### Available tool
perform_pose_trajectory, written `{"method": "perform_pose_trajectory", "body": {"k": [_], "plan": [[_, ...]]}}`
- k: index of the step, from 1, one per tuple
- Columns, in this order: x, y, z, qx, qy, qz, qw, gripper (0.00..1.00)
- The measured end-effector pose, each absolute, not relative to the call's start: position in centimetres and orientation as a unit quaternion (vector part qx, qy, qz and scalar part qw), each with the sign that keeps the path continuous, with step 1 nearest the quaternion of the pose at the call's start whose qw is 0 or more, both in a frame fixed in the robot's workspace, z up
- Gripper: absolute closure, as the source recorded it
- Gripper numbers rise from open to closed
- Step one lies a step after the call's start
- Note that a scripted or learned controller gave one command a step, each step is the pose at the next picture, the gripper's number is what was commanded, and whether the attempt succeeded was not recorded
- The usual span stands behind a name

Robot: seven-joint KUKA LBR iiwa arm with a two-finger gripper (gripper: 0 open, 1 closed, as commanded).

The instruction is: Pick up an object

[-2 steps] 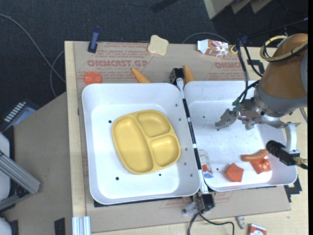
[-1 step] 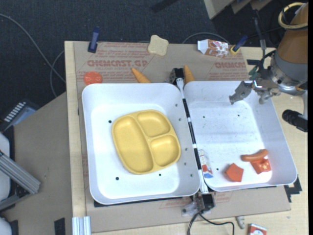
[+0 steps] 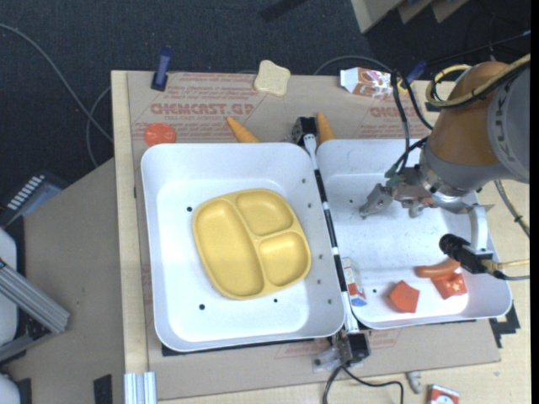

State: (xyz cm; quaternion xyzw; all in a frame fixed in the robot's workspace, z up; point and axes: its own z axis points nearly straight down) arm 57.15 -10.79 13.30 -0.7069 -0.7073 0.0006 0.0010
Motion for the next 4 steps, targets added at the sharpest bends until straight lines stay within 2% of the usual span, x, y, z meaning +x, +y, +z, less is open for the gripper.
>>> {"method": "perform_pose_trajectory", "body": {"k": [1, 2, 3, 4], "plan": [[64.0, -13.9, 9.7, -0.707, -0.707, 0.0001, -0.001, 0.0], [66.7, -20.1, 8.5, -0.707, -0.707, -0.0002, -0.001, 0.0], [55.9, -22.1, 9.4, -0.706, -0.708, -0.001, 0.004, 0.0], [65.3, -21.7, 8.5, -0.705, -0.709, -0.004, 0.003, 0.0]]}}
